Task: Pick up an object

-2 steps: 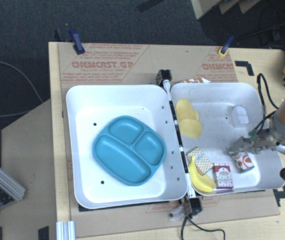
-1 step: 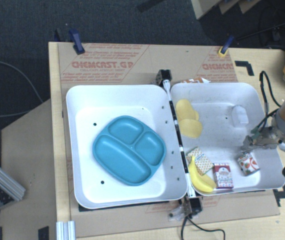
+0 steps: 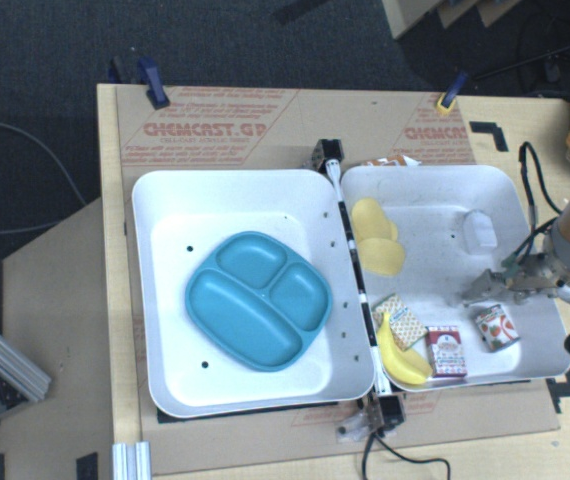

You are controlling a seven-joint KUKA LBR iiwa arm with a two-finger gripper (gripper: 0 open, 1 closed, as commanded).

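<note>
White plastic makes up two shallow bins that sit side by side on a brown board. The left bin (image 3: 155, 268) holds a blue tray (image 3: 256, 299) with three sections. The tray lies flat in the middle of that bin.

The right bin (image 3: 435, 183) holds the small things. Two pale yellow pieces (image 3: 376, 236) lie near its left wall, one just above the other and touching it. Lower down, a yellow banana (image 3: 401, 357) curves along the bottom left corner. A checked packet (image 3: 402, 320) lies just above the banana and touches it. A small red and white box (image 3: 446, 352) lies right beside the banana, toward the right. A small can with red marks (image 3: 495, 327) lies on its side in the lower right part of the bin. A clear, pale thing (image 3: 480, 231) sits higher up, near the right wall, and it is hard to tell what it is.

The arm comes in from the right edge of the frame. Its gripper (image 3: 492, 288) reaches into the right bin, just above the can. The dark fingers blur into the bin floor, so I cannot tell how wide they are spread or if they hold anything. The can sits very close below them.

A blue clamp (image 3: 151, 82) grips the board at the upper left, and another clamp (image 3: 451, 92) at the upper right.
</note>
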